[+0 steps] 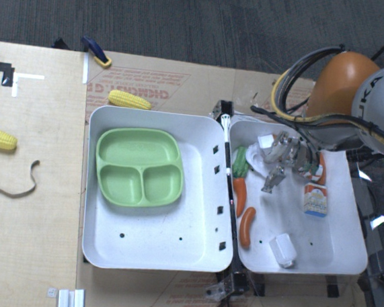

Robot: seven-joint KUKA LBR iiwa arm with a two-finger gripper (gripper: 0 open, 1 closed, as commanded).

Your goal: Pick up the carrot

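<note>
The carrot (240, 195), just below-left of the gripper (271, 183), looked light, stiff and smooth, best pinched mid-body across its width; the claw's state I could not tell.

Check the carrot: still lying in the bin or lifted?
Lying in the right bin, not lifted. The carrot rests flat along the bin's left wall, green top pointing away. The gripper hangs to its right, apart from it.

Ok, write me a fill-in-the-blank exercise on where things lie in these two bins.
1. The green divided plate lies in the ___ bin.
2. The carrot lies in the right bin, against its ___ wall.
3. The plate has ___ compartments.
4. The gripper hangs above the ___ bin.

Missing words: left; left; three; right.
</note>
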